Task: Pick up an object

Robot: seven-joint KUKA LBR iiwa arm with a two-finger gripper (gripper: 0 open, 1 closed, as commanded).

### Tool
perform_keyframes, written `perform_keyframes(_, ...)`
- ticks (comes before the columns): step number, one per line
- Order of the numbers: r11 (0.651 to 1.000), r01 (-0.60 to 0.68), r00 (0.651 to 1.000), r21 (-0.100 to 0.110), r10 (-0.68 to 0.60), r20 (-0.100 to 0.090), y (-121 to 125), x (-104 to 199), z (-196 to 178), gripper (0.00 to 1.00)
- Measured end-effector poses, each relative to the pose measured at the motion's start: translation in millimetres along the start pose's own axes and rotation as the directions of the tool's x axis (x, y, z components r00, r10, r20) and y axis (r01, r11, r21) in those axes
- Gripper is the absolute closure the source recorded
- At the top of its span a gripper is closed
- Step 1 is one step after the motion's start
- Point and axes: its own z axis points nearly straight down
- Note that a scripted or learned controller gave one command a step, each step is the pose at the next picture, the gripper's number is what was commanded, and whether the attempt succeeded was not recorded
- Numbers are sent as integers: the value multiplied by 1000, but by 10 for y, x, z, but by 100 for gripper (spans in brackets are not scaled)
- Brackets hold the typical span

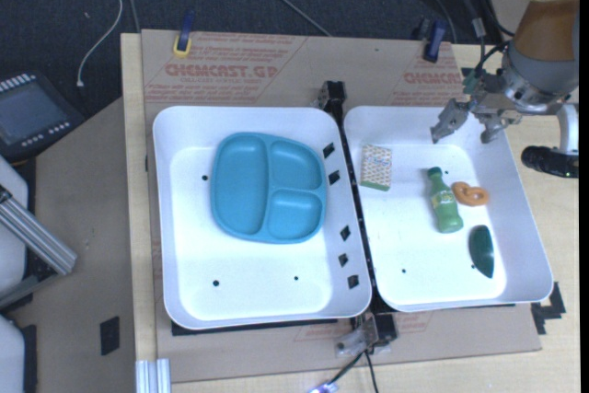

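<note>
My gripper (469, 126) hangs over the back edge of the right bin (405, 285), its two fingers spread open with nothing between them. Below it in that bin lie a green bottle (444, 201), a small orange ring-shaped piece (472, 194) touching the bottle's right side, a dark green oval object (482, 252) near the front right, and a small patterned packet (375, 167) at the left. The gripper is above and behind all of them, touching none.
The left bin (184, 281) holds a blue divided plate (269, 187). Black clips run along the seam between the bins. Cables lie on the dark floor behind the bench. A black screen device sits at the far left.
</note>
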Motion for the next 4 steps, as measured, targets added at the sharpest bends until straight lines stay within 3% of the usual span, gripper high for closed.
perform_keyframes(1,1000,3,1000,-15,-3,3,30,4,-95,0)
perform_keyframes(3,1000,2,1000,-9,-2,1,-84,-45,976,0)
perform_keyframes(4,1000,3,1000,-13,-3,2,-81,-40,1156,0)
